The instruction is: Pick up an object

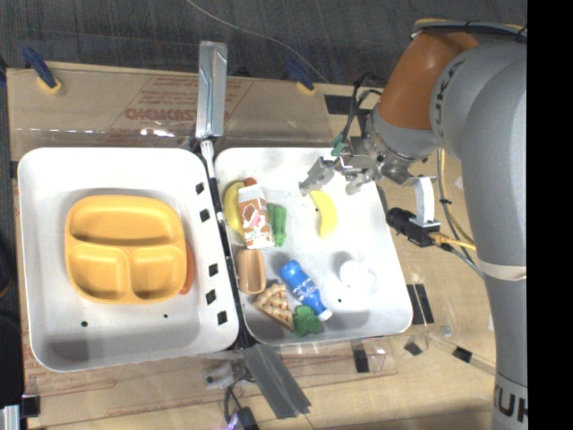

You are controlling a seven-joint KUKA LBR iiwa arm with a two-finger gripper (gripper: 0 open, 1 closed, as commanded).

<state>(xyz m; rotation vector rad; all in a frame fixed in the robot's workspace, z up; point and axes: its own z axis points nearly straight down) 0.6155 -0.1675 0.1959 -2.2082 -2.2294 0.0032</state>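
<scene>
My gripper (335, 178) hangs over the back of the right bin (387, 267), open, with nothing between its fingers. A small yellow banana (324, 214) lies just in front of and below it. Along the bin's left side lie another banana (232, 206), a red and white carton (254, 222) and a green piece (278, 225). Nearer the front are a hot dog bun (251, 270), a blue bottle (301, 286), a waffle (275, 305), a green broccoli-like piece (307, 322) and a white object (356, 274).
The left bin (36, 240) holds a yellow divided tray (128, 246). A metal divider bar (211, 88) stands up at the back between the bins. Cables and a black connector (412, 227) hang by the right bin's right rim.
</scene>
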